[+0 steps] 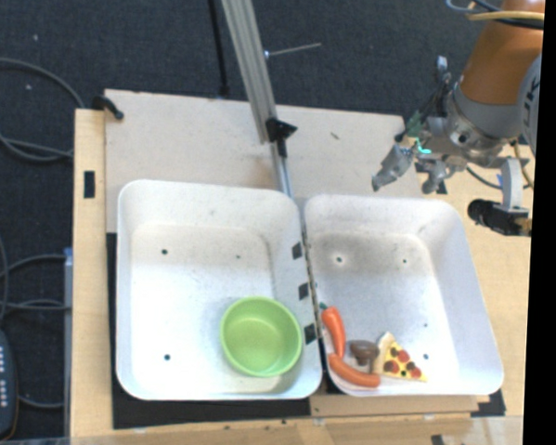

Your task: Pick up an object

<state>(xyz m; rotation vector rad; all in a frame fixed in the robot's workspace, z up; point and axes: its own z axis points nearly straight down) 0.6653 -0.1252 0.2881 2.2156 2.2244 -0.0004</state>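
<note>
Above the right bin's (463, 238) far rim, the tool (413, 168) hangs with fingers spread and nothing between them. Carrot (335, 330), sausage (352, 371), brown piece (364, 351) and pizza slice (399, 359) crowd that bin's near-left corner, hard against the walls, likely awkward to reach. The green bowl (261, 335) sits in the left bin (146, 257), with more room around it.

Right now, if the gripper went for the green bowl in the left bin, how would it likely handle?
The green bowl looks like thin plastic, so probably light and stiff. Its round wall would likely slip from a side pinch; the rim seems the safer hold. It sits near the left bin's wall, so a push may wedge it.
</note>
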